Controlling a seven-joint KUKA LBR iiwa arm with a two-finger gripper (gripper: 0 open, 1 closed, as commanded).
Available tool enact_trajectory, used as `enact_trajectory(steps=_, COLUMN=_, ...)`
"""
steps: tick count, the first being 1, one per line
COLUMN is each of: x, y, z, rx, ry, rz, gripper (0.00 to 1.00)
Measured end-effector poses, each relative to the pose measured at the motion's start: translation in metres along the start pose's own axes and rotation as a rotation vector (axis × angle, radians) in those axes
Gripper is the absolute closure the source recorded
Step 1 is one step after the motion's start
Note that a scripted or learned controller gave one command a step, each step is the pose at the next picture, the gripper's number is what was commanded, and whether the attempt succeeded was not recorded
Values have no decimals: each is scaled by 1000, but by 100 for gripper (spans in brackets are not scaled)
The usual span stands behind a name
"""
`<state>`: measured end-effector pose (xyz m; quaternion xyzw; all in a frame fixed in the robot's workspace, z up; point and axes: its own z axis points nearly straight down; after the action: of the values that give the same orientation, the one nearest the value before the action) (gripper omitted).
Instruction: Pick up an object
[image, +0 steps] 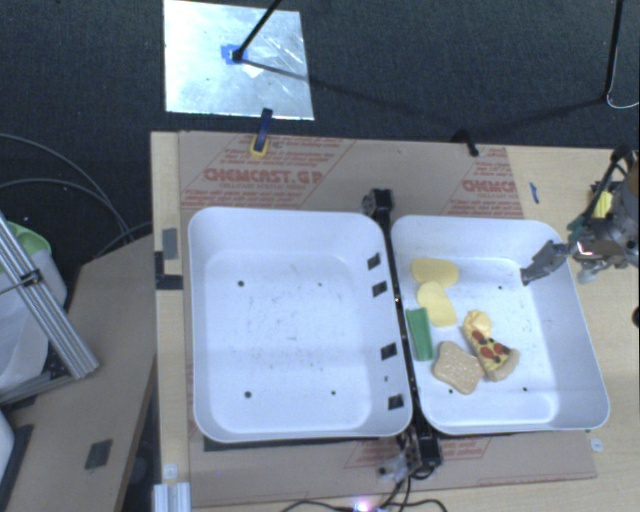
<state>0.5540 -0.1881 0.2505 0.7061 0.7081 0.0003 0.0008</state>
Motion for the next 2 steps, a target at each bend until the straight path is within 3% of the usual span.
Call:
enact_trajectory(steps=1, x=8, y=-45, z=163, rx=4, ry=4, rz=5, gripper=0)
enact_trajectory(steps=2, x=-8, y=37, z=165, rx=-8, ry=-3, rz=-4, gripper=0)
